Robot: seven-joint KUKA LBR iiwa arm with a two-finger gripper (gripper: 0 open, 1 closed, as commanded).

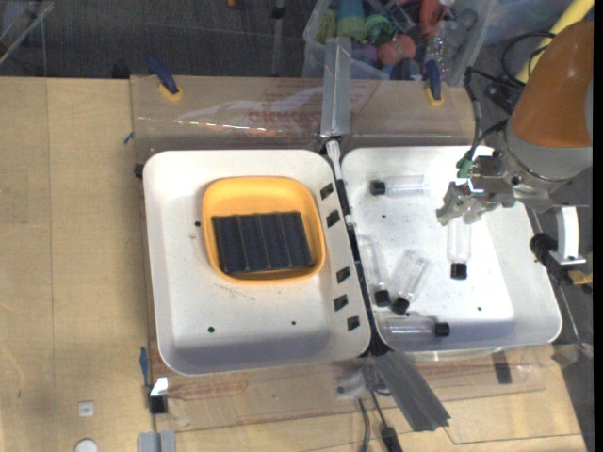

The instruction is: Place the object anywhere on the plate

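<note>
- Where the two white bins sit side by side on the surface (66, 252), the left bin (179, 328) is seen to carry the yellow plate (215, 196), on which a dark ribbed block (262, 241) already lies.
- In the right bin (509, 299), several clear vials with black caps are scattered; the object is judged to be one of these, such as the vial (459, 250) just below the pincer (462, 205).
- The vials are judged light, stiff, smooth and apt to roll or slip; a hold across the mid-body is advised.
- Whether the pincer is apart or together cannot be told.
</note>
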